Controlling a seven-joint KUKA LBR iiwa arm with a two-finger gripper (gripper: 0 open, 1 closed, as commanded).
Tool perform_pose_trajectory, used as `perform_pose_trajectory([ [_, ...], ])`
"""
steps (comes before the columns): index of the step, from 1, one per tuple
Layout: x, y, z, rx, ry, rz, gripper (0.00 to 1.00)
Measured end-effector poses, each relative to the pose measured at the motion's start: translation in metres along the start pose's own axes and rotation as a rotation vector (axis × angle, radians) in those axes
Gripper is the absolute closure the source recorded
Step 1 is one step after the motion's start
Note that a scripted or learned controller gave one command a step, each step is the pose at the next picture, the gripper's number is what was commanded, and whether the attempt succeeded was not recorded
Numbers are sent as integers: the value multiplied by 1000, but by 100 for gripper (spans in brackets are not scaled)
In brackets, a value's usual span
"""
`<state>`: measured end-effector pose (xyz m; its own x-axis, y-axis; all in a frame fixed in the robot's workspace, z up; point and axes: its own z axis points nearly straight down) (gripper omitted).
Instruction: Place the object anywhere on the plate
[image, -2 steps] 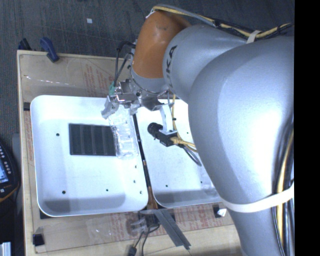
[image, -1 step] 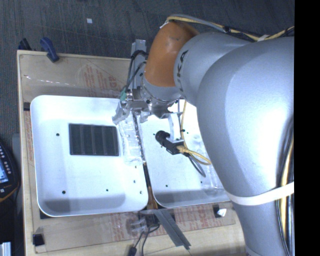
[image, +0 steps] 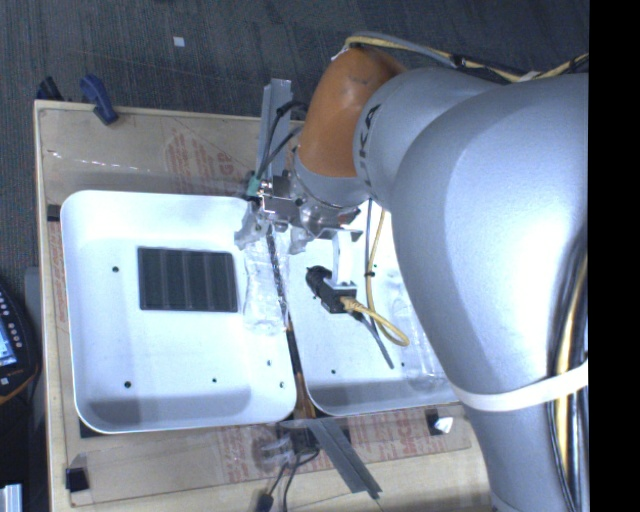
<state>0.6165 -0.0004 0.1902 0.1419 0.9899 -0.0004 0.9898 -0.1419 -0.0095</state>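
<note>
A dark grey ribbed plate (image: 188, 279) lies flat in the left white bin (image: 90, 300), left of its middle. My gripper (image: 262, 228) hangs over the left bin's right rim, near the divide between the two bins, to the right of the plate and a little above its level. Just below the gripper a pale, see-through shape (image: 261, 296) shows against the bin's right wall; I cannot tell whether it is held or resting there. The grey arm with its orange band (image: 340, 110) covers most of the right bin.
The right white bin (image: 350, 402) shows only its front-left part under the arm, with a faint clear shape (image: 425, 375) near its front. A blue clamp (image: 100, 100) sits at the bench's back-left corner. A metal bracket (image: 335, 455) stands at the front between the bins.
</note>
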Motion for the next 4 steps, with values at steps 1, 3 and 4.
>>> perform_pose_trajectory([
  [1, 78, 29, -1, -8, -1, -254, 100],
  [3, 58, 31, -67, -4, -2, -223, 100],
  [4, 110, -21, -29, -3, -3, -251, 100],
])
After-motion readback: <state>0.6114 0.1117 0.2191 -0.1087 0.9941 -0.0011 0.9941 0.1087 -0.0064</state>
